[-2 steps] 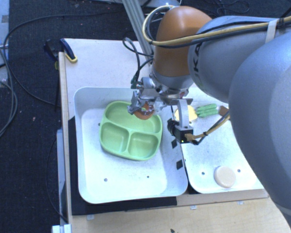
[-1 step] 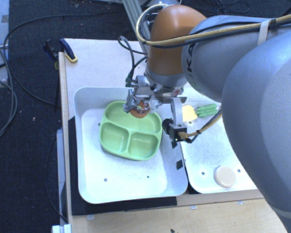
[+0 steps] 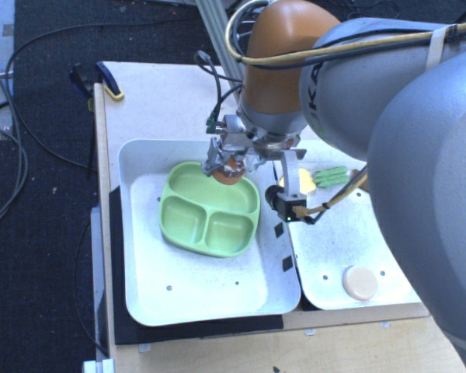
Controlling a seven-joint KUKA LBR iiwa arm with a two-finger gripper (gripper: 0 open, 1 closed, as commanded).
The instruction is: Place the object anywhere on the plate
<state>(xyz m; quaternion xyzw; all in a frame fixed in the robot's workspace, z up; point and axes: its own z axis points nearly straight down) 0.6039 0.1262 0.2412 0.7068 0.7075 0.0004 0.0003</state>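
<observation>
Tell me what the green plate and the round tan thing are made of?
The light green divided plate looks like smooth moulded plastic: even colour, soft sheen, rounded compartment walls. The round tan disc in the right white bin looks matte, maybe wood or foam; too small to tell.

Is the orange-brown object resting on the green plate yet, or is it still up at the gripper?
Cannot tell. The orange-brown object sits right under the gripper, over the far rim of the green plate; contact isn't visible.

grey arm (image 3: 388, 92) reaches in from right, orange band above wrist; gripper (image 3: 227, 168) points down, fingers closed on small reddish-brown object (image 3: 228, 175).
</observation>
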